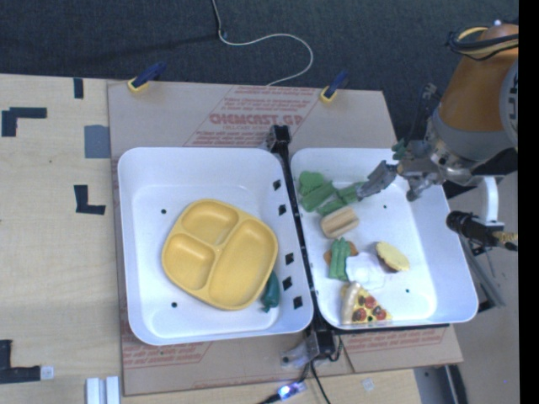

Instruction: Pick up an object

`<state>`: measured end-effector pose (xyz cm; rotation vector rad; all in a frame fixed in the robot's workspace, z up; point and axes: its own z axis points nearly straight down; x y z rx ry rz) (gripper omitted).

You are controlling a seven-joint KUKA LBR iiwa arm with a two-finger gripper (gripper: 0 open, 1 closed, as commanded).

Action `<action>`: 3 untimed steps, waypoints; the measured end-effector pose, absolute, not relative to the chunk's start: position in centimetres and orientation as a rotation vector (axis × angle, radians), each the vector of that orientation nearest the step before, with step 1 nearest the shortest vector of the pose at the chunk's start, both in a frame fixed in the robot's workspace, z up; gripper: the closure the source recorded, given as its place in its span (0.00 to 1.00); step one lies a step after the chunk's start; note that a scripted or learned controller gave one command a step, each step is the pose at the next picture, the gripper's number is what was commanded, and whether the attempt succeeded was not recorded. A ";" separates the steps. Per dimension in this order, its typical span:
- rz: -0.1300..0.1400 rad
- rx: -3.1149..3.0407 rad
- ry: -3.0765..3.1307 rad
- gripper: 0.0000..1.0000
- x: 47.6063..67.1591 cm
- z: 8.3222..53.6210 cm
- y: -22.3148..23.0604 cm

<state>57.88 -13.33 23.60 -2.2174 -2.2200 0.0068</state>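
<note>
Green toy point(318, 192) sits at the right bin's point(438, 251) upper-left, just left of and below the gripper point(392, 179), whose two fingers are apart and empty, left one nearest it.

floor: dark carpet point(101, 15) | bench: pale wood point(50, 251) | cardboard sheet point(244, 116) | white cable point(269, 45)

Divided plate point(221, 252) lies in the left bin point(139, 175) — toy foods point(339, 222) cluster in the right bin point(446, 251).
</note>
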 end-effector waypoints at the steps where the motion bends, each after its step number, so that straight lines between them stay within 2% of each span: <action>1: 0.009 -2.215 -2.218 0.00 57.4 17.2 -12.9; 2: 0.008 -2.214 -2.219 0.00 57.0 10.9 -12.2; 3: 0.003 -2.218 -2.224 0.00 57.0 8.3 -12.1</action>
